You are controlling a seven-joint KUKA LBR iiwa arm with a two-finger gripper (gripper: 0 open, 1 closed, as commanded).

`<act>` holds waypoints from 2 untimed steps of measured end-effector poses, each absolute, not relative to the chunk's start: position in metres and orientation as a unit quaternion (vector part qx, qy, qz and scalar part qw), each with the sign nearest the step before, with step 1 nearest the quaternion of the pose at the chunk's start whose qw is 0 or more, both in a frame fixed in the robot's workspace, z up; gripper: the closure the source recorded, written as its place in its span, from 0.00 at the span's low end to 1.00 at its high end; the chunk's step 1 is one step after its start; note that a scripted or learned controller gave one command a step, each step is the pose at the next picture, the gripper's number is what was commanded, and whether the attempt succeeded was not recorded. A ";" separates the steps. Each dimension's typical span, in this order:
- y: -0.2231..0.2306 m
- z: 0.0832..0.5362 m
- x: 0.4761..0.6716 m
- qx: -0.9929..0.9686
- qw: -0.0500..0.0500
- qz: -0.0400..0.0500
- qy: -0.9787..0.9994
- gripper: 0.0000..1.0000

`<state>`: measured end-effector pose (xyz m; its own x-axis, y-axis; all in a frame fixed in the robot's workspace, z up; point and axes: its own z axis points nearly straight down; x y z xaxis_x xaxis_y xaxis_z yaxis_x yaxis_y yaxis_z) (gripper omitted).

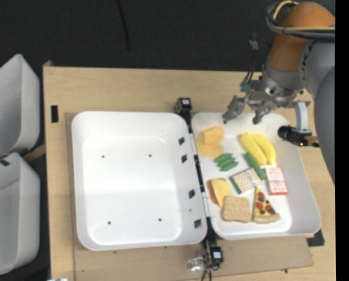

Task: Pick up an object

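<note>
Yellow bananas (258, 147) just below the open, empty hand (245, 115).

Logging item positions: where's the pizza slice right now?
In the camera view, the pizza slice lies in the right bin, near its front edge, beside the bread slice.

Wooden bench (57, 174), white chairs (7, 157).

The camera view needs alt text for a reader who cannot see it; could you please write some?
A grey and orange robot arm holds its open gripper above the back of the right bin, which holds toy food: bananas, cheese, green beans, bread and a pizza slice. The left bin sits beside it.
</note>
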<state>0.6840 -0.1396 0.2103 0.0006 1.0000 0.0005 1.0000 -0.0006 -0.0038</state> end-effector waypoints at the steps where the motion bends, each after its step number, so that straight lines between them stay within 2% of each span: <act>1: -0.094 0.134 0.674 -0.706 0.003 0.002 -0.709 0.00; 2: -0.097 0.149 0.677 -0.705 0.000 0.000 -0.709 1.00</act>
<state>0.6774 -0.0968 0.1489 -0.0048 1.0000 -0.0003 1.0000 0.0048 0.0009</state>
